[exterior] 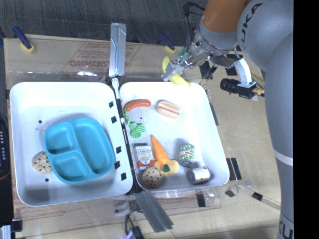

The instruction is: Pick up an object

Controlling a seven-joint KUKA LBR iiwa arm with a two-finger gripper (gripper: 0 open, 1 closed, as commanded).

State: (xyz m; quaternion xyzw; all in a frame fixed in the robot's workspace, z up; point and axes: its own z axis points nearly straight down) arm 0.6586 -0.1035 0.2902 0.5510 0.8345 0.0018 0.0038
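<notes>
My gripper [175, 68] hangs over the far rim of the right bin [214, 133], shut on a yellow banana-shaped toy [178, 78] that sticks out on both sides of the fingers. Below it in the right bin lie a red sausage [137, 104], a hot dog in a bun [168, 109], a green leafy piece [135, 129], an orange carrot [159, 151], a small carton [144, 156], a brown cookie [151, 177], a small yellow piece [170, 168], a green can [187, 154] and a grey can [198, 175].
The left bin [20, 113] holds a blue divided plate [77, 149] and a second cookie [42, 162] beside it. A metal clamp [117, 49] stands at the back between the bins. The grey arm [269, 44] fills the upper right.
</notes>
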